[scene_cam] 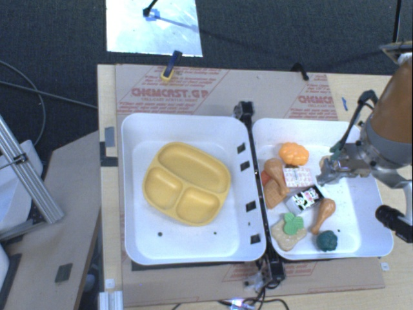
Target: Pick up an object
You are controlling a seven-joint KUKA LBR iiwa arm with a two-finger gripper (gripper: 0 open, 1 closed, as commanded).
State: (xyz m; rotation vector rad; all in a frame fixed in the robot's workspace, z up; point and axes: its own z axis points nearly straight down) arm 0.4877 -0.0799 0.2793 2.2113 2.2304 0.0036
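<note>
camera view, sole view on record: the desk (213, 82) bears two white bins side by side. the left bin (139, 192) carries a yellow divided tray (187, 183). the right bin (368, 237) carries the candidate objects, clustered toward its left half: an orange piece (293, 153), a tan piece (275, 181), a small patterned box (297, 176), a black and white carton (304, 199), a drumstick-shaped piece (322, 214), a green and beige piece (290, 230) and a dark teal ball (326, 240).

progress: the end effector (330, 170) sits low over the right bin, just to the right of the patterned box and above the carton. nothing is visible between its tips, and every object appears to rest on the bin floor. judged from this, the approach is made but no object is secured; the grasp and the lift are still outstanding. the nearest likely targets are the patterned box and the carton.

limits of observation: the end effector is small, grey and seen against cluttered wrist hardware, so i cannot tell whether it stands apart or together, nor whether it touches the box. the arm (395, 118) is cut off at the right edge. the tan piece is partly overlapped by the box, and the identity of several objects is uncertain.
</note>
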